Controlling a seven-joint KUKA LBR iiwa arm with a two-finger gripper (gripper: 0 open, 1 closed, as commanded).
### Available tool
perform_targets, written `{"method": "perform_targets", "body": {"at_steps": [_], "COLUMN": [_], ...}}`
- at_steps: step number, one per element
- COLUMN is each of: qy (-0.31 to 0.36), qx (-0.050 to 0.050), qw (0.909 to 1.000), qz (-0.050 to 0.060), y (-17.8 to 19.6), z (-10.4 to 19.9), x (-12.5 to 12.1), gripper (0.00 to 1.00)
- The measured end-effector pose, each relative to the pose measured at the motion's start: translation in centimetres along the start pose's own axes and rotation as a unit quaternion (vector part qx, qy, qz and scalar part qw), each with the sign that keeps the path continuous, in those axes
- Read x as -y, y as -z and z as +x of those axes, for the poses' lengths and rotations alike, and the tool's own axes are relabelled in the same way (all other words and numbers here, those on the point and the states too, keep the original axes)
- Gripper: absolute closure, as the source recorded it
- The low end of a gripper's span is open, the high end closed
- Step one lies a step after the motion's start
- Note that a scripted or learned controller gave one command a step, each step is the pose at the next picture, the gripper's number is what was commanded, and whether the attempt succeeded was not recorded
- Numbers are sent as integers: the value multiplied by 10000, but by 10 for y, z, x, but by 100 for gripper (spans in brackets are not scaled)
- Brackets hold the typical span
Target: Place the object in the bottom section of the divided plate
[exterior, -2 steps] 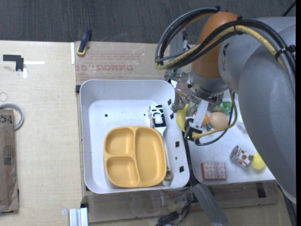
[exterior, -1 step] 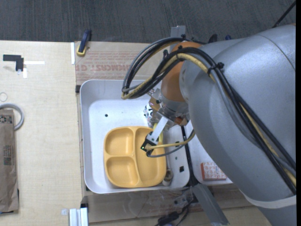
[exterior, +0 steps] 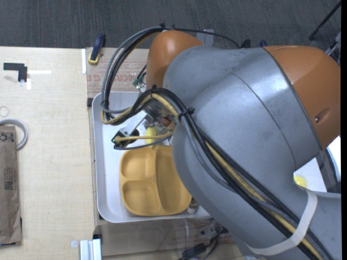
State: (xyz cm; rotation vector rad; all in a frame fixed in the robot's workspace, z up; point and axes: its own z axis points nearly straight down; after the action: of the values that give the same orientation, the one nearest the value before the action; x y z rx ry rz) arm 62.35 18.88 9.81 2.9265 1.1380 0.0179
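Observation:
A yellow divided plate (exterior: 152,183) lies in the white bin (exterior: 104,161), toward its near end. Its sections look bare where they show; the arm covers the plate's right edge. The arm's wrist, wrapped in black and yellow cables, hangs over the bin just beyond the plate. My gripper (exterior: 154,124) sits in that cable cluster above the plate's far rim. A small yellowish bit shows there, too cluttered to name. Whether anything sits between the fingers cannot be made out.
The big grey and orange arm (exterior: 249,134) covers the right half of the view. A wooden benchtop (exterior: 49,145) lies left of the bin, with a brown paper bag (exterior: 10,188) at its left edge and a blue-and-yellow tool (exterior: 97,49) at the far side.

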Motion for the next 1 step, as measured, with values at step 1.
{"method": "perform_targets", "body": {"at_steps": [1], "qy": [-859], "qx": [-117], "qw": [9962], "qz": [-76], "y": [7], "z": [3], "x": [49], "gripper": [100]}}
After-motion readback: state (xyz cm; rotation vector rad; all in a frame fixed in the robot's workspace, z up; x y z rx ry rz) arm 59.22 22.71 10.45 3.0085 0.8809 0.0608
